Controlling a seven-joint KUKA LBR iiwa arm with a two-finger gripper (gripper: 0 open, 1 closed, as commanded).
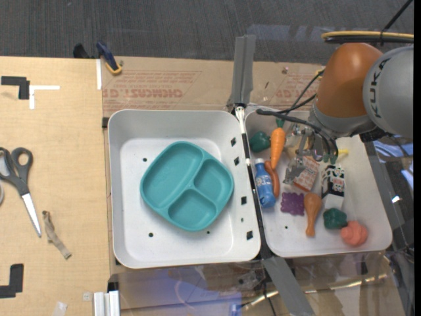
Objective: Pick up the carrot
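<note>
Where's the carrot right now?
The orange carrot with a green top lies in the right white bin, near its upper left corner, beside a dark green vegetable and above the blue bottle.

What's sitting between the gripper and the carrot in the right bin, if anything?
Nothing visible. The carrot lies in the right bin, green top toward the far wall, and the gripper hangs just beside it. The blue bottle lies nearer the camera, out of that gap.
</note>
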